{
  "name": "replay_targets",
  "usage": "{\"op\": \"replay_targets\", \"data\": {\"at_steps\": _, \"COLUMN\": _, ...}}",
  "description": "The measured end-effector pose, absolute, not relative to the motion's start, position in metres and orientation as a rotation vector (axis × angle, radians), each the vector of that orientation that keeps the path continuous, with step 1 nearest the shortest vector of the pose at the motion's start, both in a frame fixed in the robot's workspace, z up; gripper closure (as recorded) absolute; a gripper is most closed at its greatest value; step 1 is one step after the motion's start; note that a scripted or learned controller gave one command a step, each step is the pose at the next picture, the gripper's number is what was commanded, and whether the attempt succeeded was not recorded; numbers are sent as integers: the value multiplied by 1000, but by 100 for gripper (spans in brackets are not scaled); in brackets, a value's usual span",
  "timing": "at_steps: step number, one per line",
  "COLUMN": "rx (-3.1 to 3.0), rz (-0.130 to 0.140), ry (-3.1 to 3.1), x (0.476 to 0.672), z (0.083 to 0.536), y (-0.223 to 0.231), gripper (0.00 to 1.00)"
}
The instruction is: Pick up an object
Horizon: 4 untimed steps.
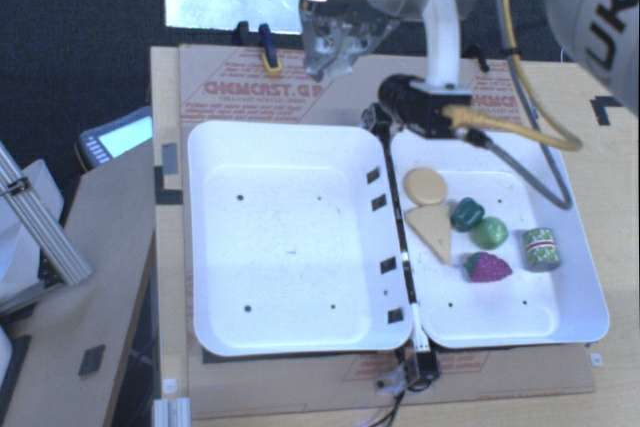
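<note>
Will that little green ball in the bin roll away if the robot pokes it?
Probably. The green ball looks round and smooth, so a nudge would likely roll it. It sits close to the purple berry and the dark green pepper, which might stop it.

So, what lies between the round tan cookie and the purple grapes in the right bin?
In the camera view, the tan wedge lies between the cookie and the grapes, with the dark green pepper beside that line.
</note>
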<state>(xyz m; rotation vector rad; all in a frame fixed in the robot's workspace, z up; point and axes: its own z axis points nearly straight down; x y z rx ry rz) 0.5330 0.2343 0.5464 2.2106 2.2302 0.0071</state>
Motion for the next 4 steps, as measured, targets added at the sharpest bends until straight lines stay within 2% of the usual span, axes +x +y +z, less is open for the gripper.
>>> {"op": "replay_targets", "data": {"at_steps": 3, "rx": 2200, "rz": 17, "ry": 2238, "x": 534, "z": 580, "y": 235, "gripper": 100}}
{"op": "replay_targets", "data": {"at_steps": 4, "rx": 2228, "rz": -6, "ry": 2218, "x": 484, "z": 533, "y": 157, "gripper": 100}}
